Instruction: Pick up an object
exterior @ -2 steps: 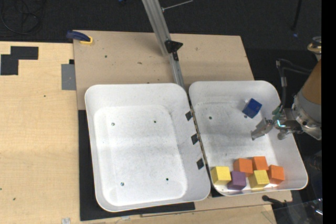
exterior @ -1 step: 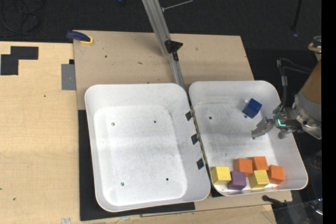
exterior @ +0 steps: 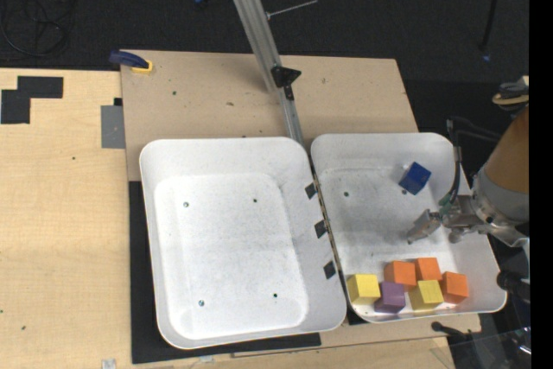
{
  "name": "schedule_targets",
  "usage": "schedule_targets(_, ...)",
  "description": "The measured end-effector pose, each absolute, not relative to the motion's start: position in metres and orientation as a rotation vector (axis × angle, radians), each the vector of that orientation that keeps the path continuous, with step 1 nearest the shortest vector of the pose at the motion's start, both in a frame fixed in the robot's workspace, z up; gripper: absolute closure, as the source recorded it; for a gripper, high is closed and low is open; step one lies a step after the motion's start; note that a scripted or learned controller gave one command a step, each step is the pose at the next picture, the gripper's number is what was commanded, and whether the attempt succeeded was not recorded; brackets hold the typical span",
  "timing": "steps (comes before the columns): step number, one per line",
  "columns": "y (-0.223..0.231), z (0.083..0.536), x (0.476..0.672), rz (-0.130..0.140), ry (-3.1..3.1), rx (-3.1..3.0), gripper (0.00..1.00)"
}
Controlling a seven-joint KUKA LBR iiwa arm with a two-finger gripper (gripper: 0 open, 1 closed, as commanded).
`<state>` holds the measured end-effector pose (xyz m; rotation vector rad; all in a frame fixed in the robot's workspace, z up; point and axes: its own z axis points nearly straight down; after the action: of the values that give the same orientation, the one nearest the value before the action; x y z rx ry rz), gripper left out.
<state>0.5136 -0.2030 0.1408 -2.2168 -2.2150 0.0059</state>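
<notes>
Blue block (exterior: 415, 177), tilted corner-up

At three o'clock the arm (exterior: 510, 168) is cut off by the frame edge; the end effector (exterior: 429, 226) is too blurred to read its fingers.

Both white bins (exterior: 229, 251) look like matt, finely speckled plastic. The tabletop (exterior: 60, 212) is pale, smooth wood. At upper centre, a ribbed metal rail (exterior: 251, 13) gleams dully.
</notes>
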Motion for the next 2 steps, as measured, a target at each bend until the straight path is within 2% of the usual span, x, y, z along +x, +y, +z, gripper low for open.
schedule_targets(1, -0.203, 0.091, 0.514, -0.001, -2.217, -2.222, 0.00)
schedule_targets(2, -0.203, 0.102, 0.514, -0.001, -2.208, -2.229, 1.00)
